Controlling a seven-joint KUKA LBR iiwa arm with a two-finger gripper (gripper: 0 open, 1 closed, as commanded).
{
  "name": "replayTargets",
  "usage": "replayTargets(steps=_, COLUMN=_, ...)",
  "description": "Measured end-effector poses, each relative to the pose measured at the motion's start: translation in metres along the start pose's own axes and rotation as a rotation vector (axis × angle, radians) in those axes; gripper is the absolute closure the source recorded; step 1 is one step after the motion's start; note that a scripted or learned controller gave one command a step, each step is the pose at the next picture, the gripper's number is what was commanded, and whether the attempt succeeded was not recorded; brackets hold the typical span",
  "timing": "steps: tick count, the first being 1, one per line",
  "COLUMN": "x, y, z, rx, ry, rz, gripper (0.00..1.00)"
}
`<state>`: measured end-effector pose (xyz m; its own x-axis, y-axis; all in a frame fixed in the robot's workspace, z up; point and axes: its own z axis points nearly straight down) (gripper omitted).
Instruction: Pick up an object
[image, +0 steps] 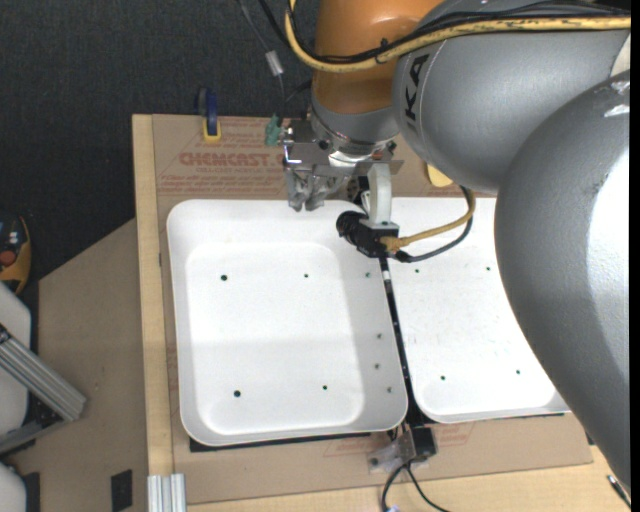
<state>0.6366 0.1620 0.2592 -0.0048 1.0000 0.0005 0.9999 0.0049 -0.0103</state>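
A robotics lab: cabled KUKA arm (520, 120) over two white bins (190, 300) (on a cardboard-covered bench (160, 160)).

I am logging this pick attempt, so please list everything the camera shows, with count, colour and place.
bins: two, white, shallow, side by side on the board; the left one in full view, the right one partly under the arm.
board: one, brown with red lettering, under both bins.
clamp: one, blue and yellow, at the board's far edge.
metal rail: one, silver, at the left edge.
cable: one, black, at the board's near edge.
arm: one, grey with an orange band, reaching in from the right.
claw: one, metallic, at the far rim of the left bin.
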Motion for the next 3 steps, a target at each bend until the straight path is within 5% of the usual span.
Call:
replayTargets(steps=1, x=-0.089, y=0.002, z=-0.042, rx=-0.016, ry=-0.003, rz=0.013, gripper=1.0)
replayTargets(steps=2, x=-0.09, y=-0.015, z=-0.062, rx=-0.014, ry=0.0, rz=0.006, gripper=1.0)
replayTargets(steps=3, x=-0.013, y=-0.019, z=0.05, rx=0.001, ry=0.0, rz=-0.001, gripper=1.0)
